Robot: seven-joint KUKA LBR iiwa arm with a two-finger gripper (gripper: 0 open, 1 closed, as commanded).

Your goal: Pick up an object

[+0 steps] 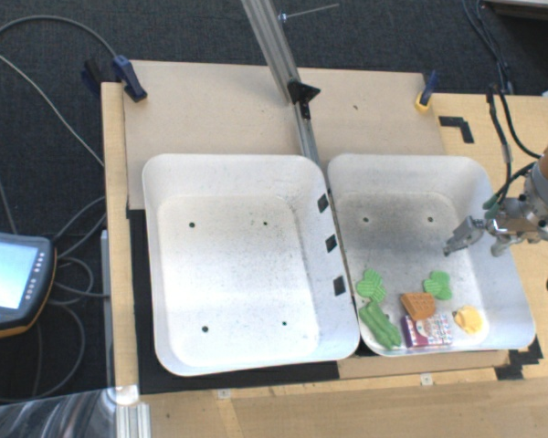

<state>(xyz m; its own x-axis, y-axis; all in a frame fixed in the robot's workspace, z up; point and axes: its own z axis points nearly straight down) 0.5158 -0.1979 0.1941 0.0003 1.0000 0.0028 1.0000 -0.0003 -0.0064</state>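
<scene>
Several small objects lie in the front part of the right bin (402,176): a green knobbly piece (372,286), a long green piece (380,324), an orange square block (418,305), another green piece (437,285), a yellow piece (469,319) and a purple-and-white packet (426,332). My gripper (480,242) hangs over the right side of this bin, behind and to the right of the objects. It is open, its fingers spread apart with nothing between them.
The left bin (164,181) stands beside the right one, with black clips along the shared rim. A slanted metal pole (272,44) crosses the back of the bench. Cables hang at the right, and a tablet (9,276) lies off the bench at the left.
</scene>
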